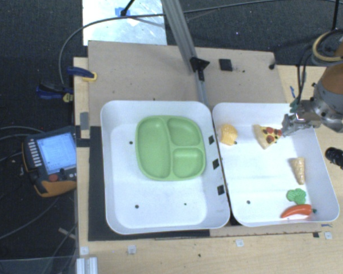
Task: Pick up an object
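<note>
Over the right-hand bin [331, 204], at its upper right, the gripper [287, 125] is hanging low with its tip touching or just beside the right edge of the toy pizza slice [266, 135]. At this slant and size the tip is reading as one grey blur, so I cannot tell how it is set, and nothing is showing as held.

Judging by its look, the pizza slice is a small moulded plastic toy: light, stiff and smooth, probably slippery against metal. It is lying flat on the bin floor, so a grip across the two straight sides near the crust end is looking safer than one at the narrow point, where it could squirt out sideways. Being so thin, it is calling for a low, square approach.

Further out, a yellow toy [228, 134], perhaps bread or a lemon, is sitting near the bin's left wall. A pale cone-shaped piece [298, 170] is lying below the gripper, and a green broccoli toy [296, 196] is touching a red-orange chilli or sausage [296, 211] at the lower right corner. All are looking equally light and hard.

The left bin [120, 210] is holding a green divided plate [170, 147]. No brand, label or writing is legible on any toy or bin; the screen of the handheld pendant [50, 160] on the floor is too small to read.
</note>
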